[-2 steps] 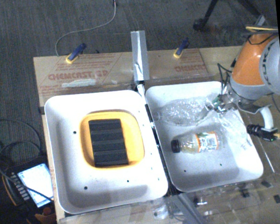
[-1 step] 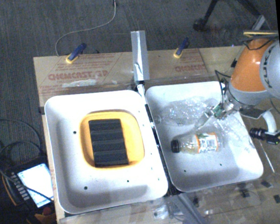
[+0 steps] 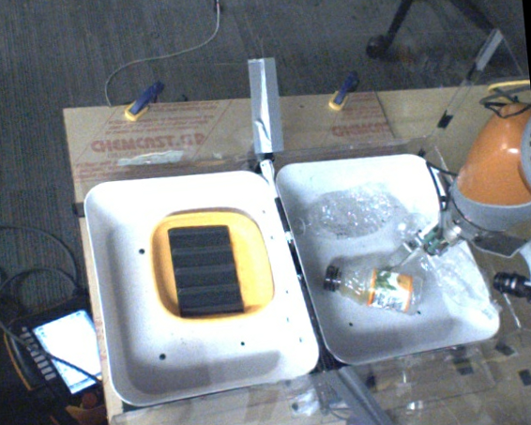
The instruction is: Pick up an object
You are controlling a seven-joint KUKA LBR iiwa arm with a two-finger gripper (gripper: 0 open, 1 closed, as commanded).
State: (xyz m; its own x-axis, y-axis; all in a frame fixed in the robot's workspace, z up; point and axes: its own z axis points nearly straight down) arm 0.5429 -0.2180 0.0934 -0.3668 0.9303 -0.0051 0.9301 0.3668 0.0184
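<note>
A small clear bottle (image 3: 375, 286) with an orange label and a dark cap lies on its side in the right bin (image 3: 354, 339), cap pointing left. A crumpled clear plastic piece (image 3: 352, 211) rests near that bin's far side. Another clear plastic item (image 3: 461, 276) lies by the right wall. In the left bin (image 3: 130, 362) sits a yellow tray-like object with a black ribbed insert (image 3: 206, 269). My gripper (image 3: 426, 240) reaches in from the right and hangs low over the right bin, just right of and above the bottle's base.
The arm's orange band (image 3: 497, 173) looms over the right bin's right wall. Two blue-and-yellow clamps (image 3: 143, 100) (image 3: 344, 90) hold the cardboard sheet behind the bins. A metal post (image 3: 264, 103) stands at the back between the bins.
</note>
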